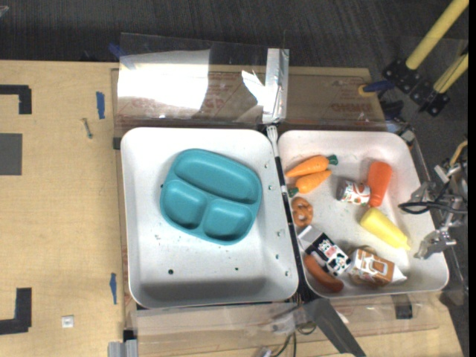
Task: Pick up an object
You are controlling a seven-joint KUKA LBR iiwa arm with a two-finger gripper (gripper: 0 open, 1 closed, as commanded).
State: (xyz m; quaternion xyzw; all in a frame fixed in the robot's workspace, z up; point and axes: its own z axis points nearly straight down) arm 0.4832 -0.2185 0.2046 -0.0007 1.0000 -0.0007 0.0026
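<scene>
The right bin [420, 162] holds several small items: two orange carrots [308, 172], a red-orange piece [379, 182], a small white and red can [354, 193], a yellow wedge [384, 227], a brown pretzel-like ring [302, 211], a black and white carton [328, 253], a brown and white carton [372, 266] and a dark red sausage [322, 276]. My gripper [418, 229] hangs at the bin's right rim, just right of the yellow wedge. It stands open with nothing between its fingers.
The left bin [149, 259] holds a teal divided plate [210, 195]. A clear plastic wall [275, 88] rises behind both bins. Yellow and black struts [431, 43] stand at the back right. Flat wooden bench [52, 222] lies to the left.
</scene>
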